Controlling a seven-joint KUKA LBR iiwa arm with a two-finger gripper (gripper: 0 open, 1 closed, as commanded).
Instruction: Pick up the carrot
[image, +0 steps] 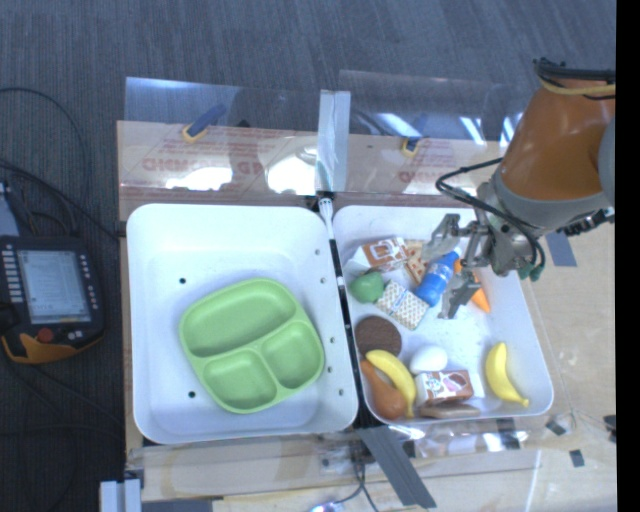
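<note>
An orange bit of the carrot (482, 297) shows in the right bin (535, 345), near its right wall, mostly hidden under the wrist. My gripper (452, 265) hangs low over the bin's upper middle, just left of the carrot. Its fingers stand open, one finger (444, 233) toward the back and the other (459, 295) toward the front. A blue bottle (436, 279) lies in the gap between them. The front finger is right beside the carrot; I cannot tell whether they touch.
The right bin also holds a snack packet (385, 252), a green fruit (367, 287), a checkered packet (403, 304), a brown cookie (377, 335), two bananas (392, 372) (503, 375), an egg (429, 360) and a small carton (445, 385). A green divided plate (252, 343) lies in the left bin (160, 250).
</note>
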